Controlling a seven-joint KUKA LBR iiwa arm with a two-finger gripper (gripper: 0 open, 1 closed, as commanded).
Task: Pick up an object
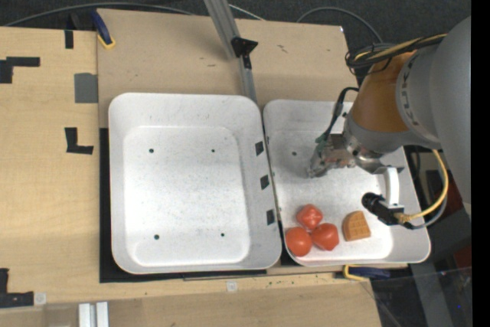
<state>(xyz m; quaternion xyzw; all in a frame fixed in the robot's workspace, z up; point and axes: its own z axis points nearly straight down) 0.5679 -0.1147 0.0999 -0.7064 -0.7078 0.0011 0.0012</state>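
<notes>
four objects: three red rounded pieces (311, 230) sit in a tight cluster and one tan waffle-textured block (356, 226) lies just beside them, all at the near end of the right bin (291, 126).
landmark: every place below is given relative to the red cluster.
gripper place: the gripper (321, 163) hangs farther up the bin than the cluster, over bare white floor, and apart from every object.
fingers: they point down toward the bin floor with nothing between them; whether they are spread or closed is too small and blurred to tell.
step in hand: judged as the approach, since no object is touched yet.
how to do it well: bring the gripper toward the near end until it stands over one chosen piece, then descend straight.
best target, as a judgement: the tan block, on the arm's side of the cluster, stands slightly free, so the fingers could straddle it with less crowding.
risk: the red pieces touch one another and look rounded, so a finger may land on a neighbour or push the piece away.
arm pose: the grey arm with its orange band (379, 99) reaches in from the far side of the cluster, wrist bent downward over the right bin.
cable: a yellow cable (439, 191) loops beside the wrist, beyond the tan block.
left bin (184, 107): it lies well beyond the cluster, across the divider.
</notes>
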